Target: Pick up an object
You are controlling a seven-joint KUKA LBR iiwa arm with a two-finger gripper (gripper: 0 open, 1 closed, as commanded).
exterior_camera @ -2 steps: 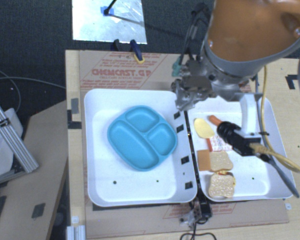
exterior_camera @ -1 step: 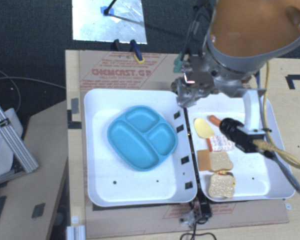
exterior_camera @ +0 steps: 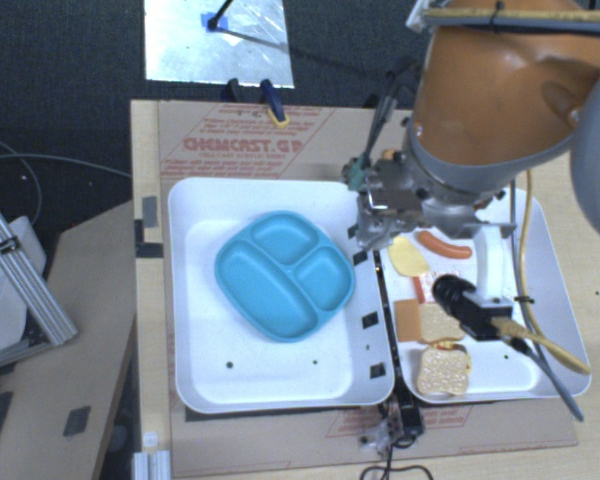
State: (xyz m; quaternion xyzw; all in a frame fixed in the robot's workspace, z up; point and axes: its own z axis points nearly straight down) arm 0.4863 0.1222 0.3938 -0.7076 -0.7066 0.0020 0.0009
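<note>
Reading "CHEMCAST GP" in red print on the brown cardboard (exterior_camera: pixel 245 146) under both bins. Hovering the gripper (exterior_camera: pixel 378 208) over the wall between them, open or closed impossible to tell. Lying in the right bin (exterior_camera: pixel 555 298), near it: a glossy red sausage (exterior_camera: pixel 443 245), a smooth yellow oval slice (exterior_camera: pixel 408 259) and, lower, a rough speckled toast (exterior_camera: pixel 445 370). Sitting in the left bin (exterior_camera: pixel 210 368): a moulded blue plate (exterior_camera: pixel 283 273) with three compartments.

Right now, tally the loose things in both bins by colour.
Blue: 1, divided plate
Orange-red: 2, sausage, small strip
Yellow: 1, yellow piece
Tan: 3, flat slice, toast, speckled slice
Total: 7
</note>
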